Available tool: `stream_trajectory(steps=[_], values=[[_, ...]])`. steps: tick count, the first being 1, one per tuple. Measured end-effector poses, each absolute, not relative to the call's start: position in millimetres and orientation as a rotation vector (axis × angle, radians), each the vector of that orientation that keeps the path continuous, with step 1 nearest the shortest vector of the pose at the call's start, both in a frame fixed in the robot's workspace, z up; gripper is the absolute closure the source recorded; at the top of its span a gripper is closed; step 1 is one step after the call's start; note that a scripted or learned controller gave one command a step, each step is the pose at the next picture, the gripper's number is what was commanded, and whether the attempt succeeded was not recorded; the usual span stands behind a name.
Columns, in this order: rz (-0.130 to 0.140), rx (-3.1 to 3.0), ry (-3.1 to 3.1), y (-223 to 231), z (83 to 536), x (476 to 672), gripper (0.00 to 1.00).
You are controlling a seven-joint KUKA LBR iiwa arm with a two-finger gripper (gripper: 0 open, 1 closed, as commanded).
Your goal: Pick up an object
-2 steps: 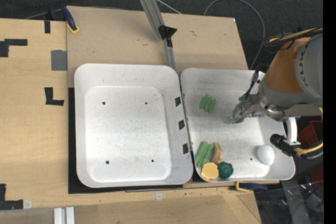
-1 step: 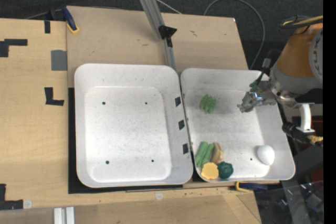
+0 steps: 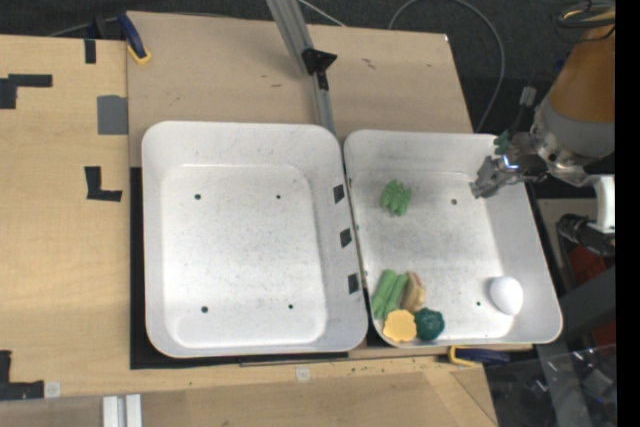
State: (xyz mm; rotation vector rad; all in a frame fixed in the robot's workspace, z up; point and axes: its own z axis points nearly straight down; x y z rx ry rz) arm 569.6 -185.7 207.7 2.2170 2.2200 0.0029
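**Gripper hanging over right bin's far edge**

Gripper [image 3: 490, 177] sits too small and blurred for me to tell its state. I'm judging the green block [image 3: 396, 197] the best target: it's lying alone mid-bin, well apart from the cluster [image 3: 405, 305] crowding the near-left corner and the white ball [image 3: 505, 294]. The right bin [image 3: 440, 150] is giving me room to descend straight.

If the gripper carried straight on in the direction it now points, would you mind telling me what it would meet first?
The gripper sits at the right bin's upper right and seems to point down and leftward. Most likely it would first meet the bin's bare floor; the light green object lies farther left. Depth is unclear from this slanted view.
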Motion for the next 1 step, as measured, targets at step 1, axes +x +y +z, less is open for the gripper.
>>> stream_trajectory(steps=[1], values=[[0.001,2.216,2.23,-132.2,200.6,582.4,1.0]])
